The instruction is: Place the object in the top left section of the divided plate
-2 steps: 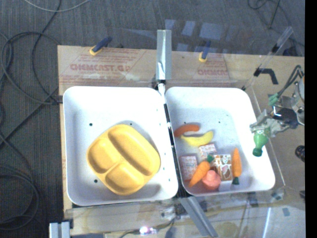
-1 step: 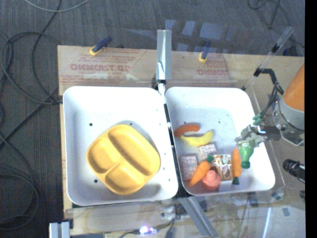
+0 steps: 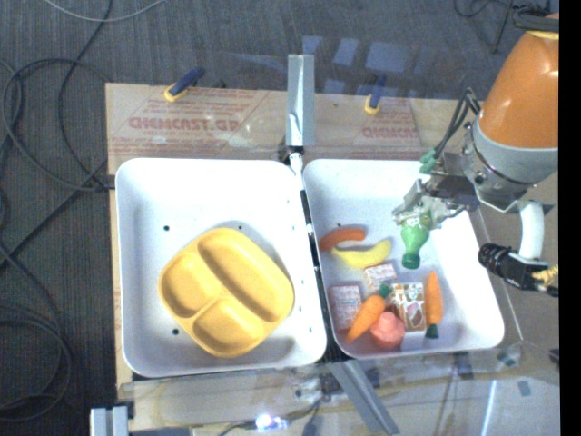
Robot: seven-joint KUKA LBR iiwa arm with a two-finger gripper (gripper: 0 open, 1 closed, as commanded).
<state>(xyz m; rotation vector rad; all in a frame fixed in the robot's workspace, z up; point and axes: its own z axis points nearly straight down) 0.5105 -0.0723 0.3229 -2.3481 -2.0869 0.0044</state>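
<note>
Green plastic, bottle-shaped, the object (image 3: 414, 243) stands in the right bin (image 3: 472, 330), just below the gripper (image 3: 424, 209). We cannot tell whether the jaws pinch its top or merely sit over it, nor whether they are spread or pressed together. Beside it we note a yellow banana (image 3: 363, 253) and a red sausage (image 3: 342, 236); nearer the front lie two carrots (image 3: 366, 316) (image 3: 434, 301), small cartons (image 3: 346, 303) and a pink piece (image 3: 387, 330). We record the yellow divided plate (image 3: 227, 291) in the left bin (image 3: 145, 207), well apart from the object, all sections bare. Both bins rest on the table (image 3: 200, 121).
</note>
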